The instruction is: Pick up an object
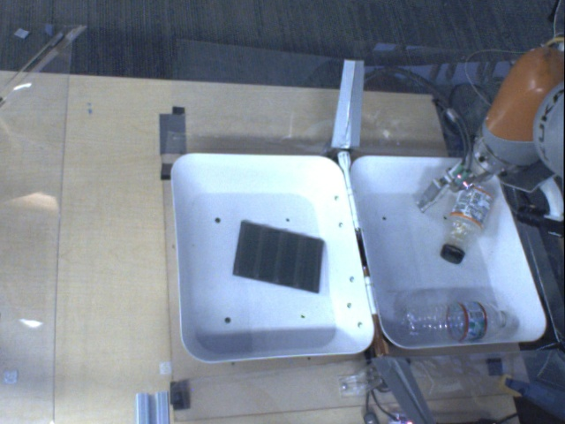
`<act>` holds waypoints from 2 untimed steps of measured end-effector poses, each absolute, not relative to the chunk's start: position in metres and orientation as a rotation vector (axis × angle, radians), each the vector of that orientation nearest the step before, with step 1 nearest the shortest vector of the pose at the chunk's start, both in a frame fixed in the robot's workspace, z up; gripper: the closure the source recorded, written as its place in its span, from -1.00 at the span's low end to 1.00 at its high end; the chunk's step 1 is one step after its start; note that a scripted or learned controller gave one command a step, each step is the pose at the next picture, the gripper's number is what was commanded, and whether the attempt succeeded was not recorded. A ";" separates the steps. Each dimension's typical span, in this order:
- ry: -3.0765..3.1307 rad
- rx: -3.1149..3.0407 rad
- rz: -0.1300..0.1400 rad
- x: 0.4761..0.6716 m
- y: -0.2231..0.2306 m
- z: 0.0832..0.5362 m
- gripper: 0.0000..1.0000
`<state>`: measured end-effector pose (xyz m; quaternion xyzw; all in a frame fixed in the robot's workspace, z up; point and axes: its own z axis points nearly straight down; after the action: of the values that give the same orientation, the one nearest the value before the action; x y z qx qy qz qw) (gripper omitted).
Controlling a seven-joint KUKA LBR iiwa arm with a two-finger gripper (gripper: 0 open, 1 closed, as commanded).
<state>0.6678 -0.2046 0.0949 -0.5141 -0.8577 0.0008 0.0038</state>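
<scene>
In the camera view, the arm [523,104] reaches in from the right and bends down over the far right part of the right bin [393,173]. The gripper [448,188] hangs low there, which suits a grab at whatever lies in that corner. Its metal parts blur together at this slant, so I cannot tell whether it is wide, narrow or holding anything.

The small bottle [468,215] is the likely target. It sits right against the gripper on its near right side, tilted, with its black cap [452,253] pointing toward the near edge of the bin. Its upper end meets or overlaps the gripper, but the view does not show whether it is clamped, merely touched, or lying on the bin floor behind the gripper. The tilt could fit either a lift by the base or a bottle at rest.

The big bottle [446,319] lies on its side along the near wall of the same bin. It is clear, with a coloured label, and well apart from the gripper. It probably rolled there, since the floor curves up to the wall.

A dark ribbed pad [279,255] lies flat in the middle of the left bin [187,237], far from the gripper and across the rims between the bins.
</scene>
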 end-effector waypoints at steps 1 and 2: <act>-2.685 -1.651 -0.007 0.596 -0.205 0.089 -1.00; -2.698 -1.632 -0.009 0.573 -0.204 0.090 -1.00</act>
<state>0.5730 -0.2044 0.0896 -0.5176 -0.8556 -0.0028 -0.0060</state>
